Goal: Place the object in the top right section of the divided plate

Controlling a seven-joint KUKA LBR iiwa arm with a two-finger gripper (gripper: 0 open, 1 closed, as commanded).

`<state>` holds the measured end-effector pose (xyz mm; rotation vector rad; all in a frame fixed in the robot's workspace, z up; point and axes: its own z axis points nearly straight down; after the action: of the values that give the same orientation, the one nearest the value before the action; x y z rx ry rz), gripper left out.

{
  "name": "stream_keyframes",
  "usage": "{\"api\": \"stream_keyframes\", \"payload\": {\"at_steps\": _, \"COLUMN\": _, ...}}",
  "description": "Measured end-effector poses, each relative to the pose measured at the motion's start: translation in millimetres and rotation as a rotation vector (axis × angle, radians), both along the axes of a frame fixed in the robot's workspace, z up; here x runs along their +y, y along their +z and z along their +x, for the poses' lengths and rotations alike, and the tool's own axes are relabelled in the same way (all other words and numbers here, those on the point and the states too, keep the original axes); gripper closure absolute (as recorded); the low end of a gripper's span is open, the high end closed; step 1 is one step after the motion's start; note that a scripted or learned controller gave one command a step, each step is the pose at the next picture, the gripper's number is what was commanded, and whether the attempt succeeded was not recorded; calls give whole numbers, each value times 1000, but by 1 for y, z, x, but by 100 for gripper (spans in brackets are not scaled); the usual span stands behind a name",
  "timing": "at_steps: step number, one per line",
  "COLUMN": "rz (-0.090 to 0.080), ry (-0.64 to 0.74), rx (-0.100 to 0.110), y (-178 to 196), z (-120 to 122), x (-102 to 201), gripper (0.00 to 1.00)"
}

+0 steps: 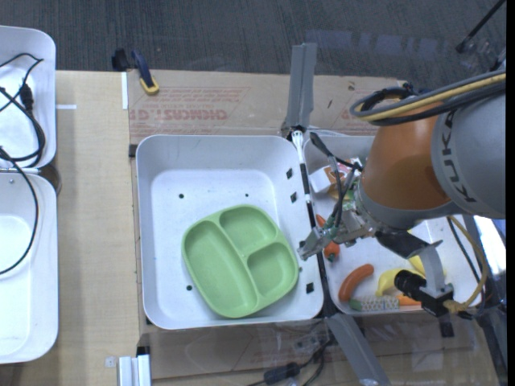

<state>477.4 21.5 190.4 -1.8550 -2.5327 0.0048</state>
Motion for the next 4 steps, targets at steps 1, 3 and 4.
{"api": "stream_keyframes", "payload": {"at_steps": 1, "rz": -1, "ry": -143, "rx": -1, "y": 0, "z": 12, "x": -2, "gripper": 0}}
{"api": "stream_keyframes", "payload": {"at_steps": 3, "rz": -3, "ry": -291, "rx": -2, "y": 75, "z": 32, "x": 18, "gripper": 100}}
{"api": "stream_keyframes", "payload": {"at_steps": 4, "rz": -3, "ry": -291, "rx": -1, "y": 75, "z": 32, "x": 18, "gripper": 0}}
